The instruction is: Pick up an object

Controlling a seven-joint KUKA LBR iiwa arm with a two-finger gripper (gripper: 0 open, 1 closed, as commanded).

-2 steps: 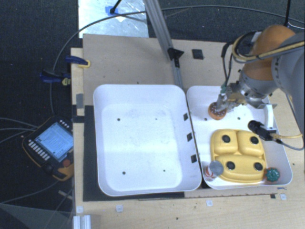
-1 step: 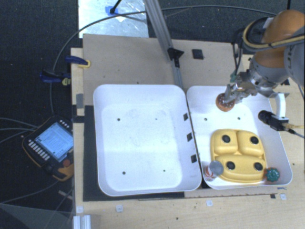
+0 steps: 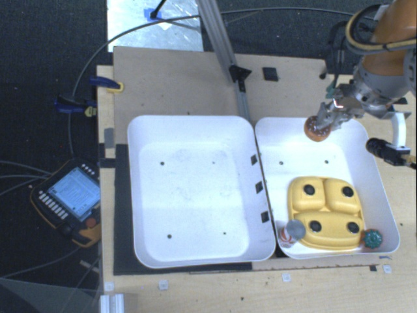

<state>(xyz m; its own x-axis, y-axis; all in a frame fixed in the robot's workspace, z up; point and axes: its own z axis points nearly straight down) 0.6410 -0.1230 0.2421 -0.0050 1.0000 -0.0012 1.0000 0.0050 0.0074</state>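
My gripper (image 3: 322,121) hangs over the far edge of the right bin (image 3: 280,150), near its back left corner. A small brown round object (image 3: 316,132) sits between its fingertips, and the gripper is shut on it. Toward the front of the same bin lies a yellow moulded piece (image 3: 326,212) with four lobes and black dots. A small grey and red object (image 3: 291,231) rests at that piece's front left. A teal ball (image 3: 373,239) lies in the bin's front right corner.
The left bin (image 3: 192,188) stands beside the right one, and black clips (image 3: 259,186) sit along their shared rim. A slanted metal pole (image 3: 221,38) ends at the bench's back edge. A teach pendant (image 3: 70,197) and cables lie off the bench to the left.
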